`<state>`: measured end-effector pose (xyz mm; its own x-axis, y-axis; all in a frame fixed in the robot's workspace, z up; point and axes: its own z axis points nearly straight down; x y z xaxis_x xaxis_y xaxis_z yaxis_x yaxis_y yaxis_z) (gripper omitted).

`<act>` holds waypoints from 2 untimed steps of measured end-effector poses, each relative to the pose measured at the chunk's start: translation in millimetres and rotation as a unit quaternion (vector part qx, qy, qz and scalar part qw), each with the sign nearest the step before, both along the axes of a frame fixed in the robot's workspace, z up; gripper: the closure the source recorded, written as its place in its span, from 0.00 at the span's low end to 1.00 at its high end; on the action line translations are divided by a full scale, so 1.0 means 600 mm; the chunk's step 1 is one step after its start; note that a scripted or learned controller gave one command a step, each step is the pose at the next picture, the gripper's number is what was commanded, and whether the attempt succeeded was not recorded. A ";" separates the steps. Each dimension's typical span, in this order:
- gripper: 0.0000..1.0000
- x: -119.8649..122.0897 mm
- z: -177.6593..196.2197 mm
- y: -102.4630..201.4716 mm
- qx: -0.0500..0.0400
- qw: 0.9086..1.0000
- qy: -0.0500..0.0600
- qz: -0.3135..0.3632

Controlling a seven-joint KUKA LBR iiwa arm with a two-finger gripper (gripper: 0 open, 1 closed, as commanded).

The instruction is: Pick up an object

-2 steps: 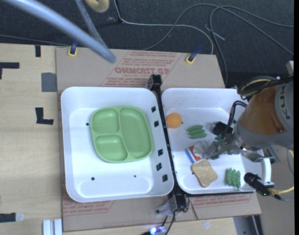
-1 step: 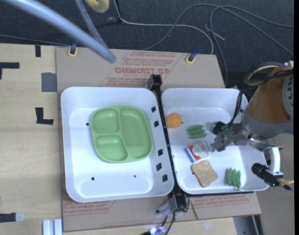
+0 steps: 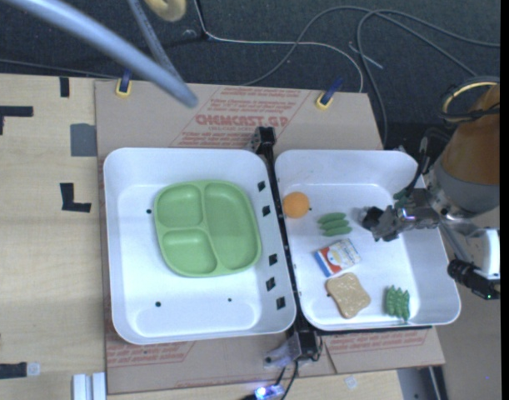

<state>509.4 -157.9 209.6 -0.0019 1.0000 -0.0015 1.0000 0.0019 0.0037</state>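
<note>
Approach step: the gripper [image 3: 379,222] hovers over the right bin [image 3: 379,163], finger state indeterminate. Next move: descend onto the green pea pod [image 3: 332,222].

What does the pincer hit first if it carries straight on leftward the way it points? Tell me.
Probably the small green pea pod, just left of the pincer in the right white bin; the round orange fruit lies beyond. Height is unclear, so it might pass above.
</note>
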 end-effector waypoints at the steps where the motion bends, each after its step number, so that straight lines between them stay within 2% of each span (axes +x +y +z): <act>1: 1.00 0.002 0.088 0.000 0.000 1.000 -0.001 0.000; 2: 1.00 0.023 0.062 0.079 0.001 1.000 0.003 0.002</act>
